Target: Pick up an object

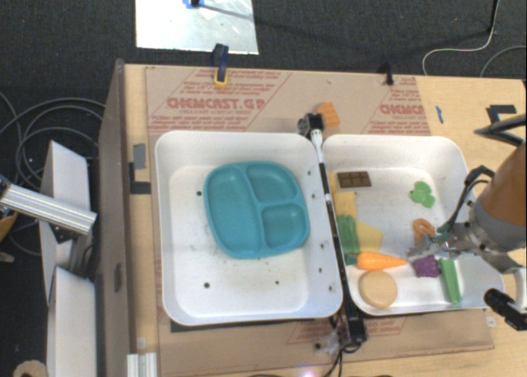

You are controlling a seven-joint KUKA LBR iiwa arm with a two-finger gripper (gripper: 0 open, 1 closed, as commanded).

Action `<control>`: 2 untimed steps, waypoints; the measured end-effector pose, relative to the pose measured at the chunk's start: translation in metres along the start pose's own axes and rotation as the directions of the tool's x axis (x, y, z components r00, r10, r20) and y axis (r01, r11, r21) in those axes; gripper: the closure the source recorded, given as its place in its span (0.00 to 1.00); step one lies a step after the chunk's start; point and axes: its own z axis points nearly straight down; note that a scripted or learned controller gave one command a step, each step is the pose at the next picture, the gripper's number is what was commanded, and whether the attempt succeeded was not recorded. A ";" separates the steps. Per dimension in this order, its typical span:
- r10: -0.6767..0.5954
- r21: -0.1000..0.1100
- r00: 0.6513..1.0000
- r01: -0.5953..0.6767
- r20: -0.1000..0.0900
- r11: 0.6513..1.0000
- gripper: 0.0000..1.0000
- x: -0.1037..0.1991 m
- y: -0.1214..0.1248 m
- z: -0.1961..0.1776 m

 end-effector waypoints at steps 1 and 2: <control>-0.010 -0.012 1.000 0.010 0.003 1.000 0.00 0.006 0.104 -0.002; -0.001 0.003 1.000 0.001 -0.002 1.000 0.00 0.019 0.039 0.001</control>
